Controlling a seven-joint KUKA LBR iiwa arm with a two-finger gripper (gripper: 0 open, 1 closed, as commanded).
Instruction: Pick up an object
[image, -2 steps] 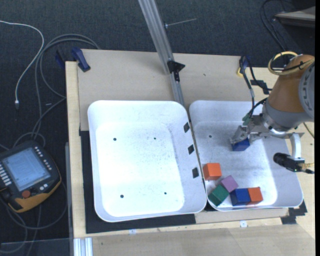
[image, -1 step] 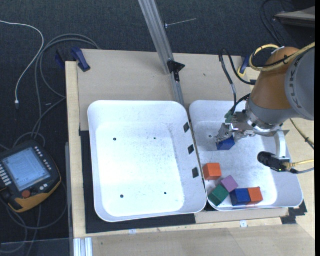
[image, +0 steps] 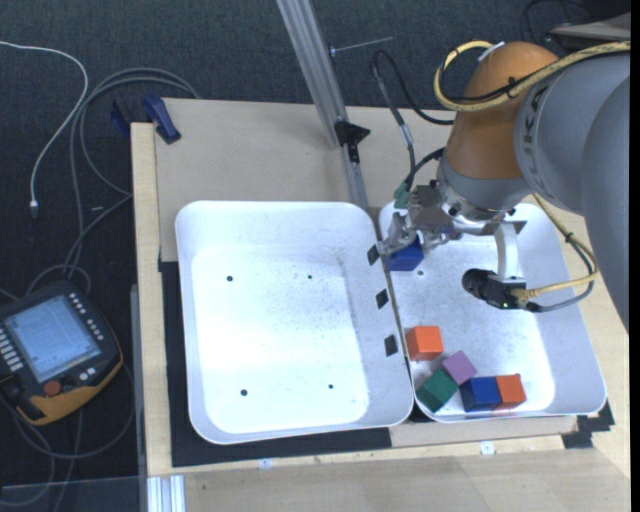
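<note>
My gripper hangs over the left edge of the right bin, near the divider between the two bins. A blue block sits between its fingers, with the gripper shut on it. Several other blocks lie at the right bin's front: an orange block, a purple block, a green block, a second blue block and a small orange block.
The left bin lies beside the right one, its floor bare white. A slanted metal pole rises at the back. A teach pendant and cables lie off the bench to the left.
</note>
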